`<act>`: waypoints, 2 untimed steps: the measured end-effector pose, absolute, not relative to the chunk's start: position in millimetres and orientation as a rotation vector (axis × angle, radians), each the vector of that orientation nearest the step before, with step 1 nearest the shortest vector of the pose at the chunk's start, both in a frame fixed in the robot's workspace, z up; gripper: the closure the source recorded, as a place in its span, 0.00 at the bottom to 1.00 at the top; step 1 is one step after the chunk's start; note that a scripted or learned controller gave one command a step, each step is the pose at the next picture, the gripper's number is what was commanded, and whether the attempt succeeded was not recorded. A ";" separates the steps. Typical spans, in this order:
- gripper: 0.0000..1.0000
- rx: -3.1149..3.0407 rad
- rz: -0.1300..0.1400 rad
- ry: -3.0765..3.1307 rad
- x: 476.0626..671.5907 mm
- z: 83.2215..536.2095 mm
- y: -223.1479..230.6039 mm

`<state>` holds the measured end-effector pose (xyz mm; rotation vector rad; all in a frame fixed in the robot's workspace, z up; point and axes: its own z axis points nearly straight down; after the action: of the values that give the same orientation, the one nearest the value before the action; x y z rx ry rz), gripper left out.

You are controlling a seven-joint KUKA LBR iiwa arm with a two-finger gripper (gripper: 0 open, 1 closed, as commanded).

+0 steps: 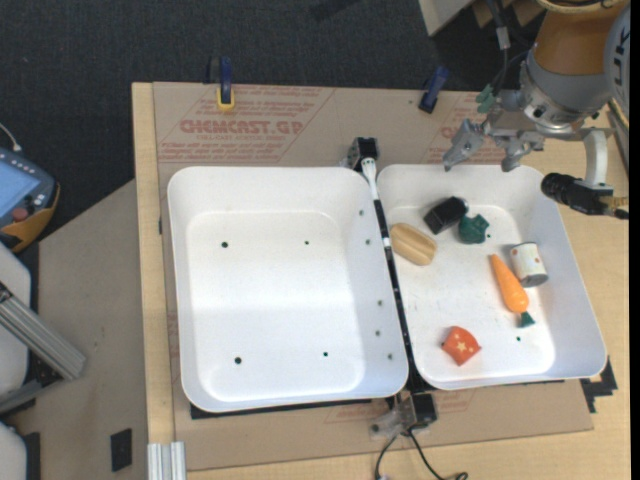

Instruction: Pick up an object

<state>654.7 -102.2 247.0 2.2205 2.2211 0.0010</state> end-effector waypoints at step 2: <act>0.00 2.221 -0.002 2.225 633.4 84.8 -119.2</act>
<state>633.4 -119.2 84.8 2.2211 2.2250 -0.0017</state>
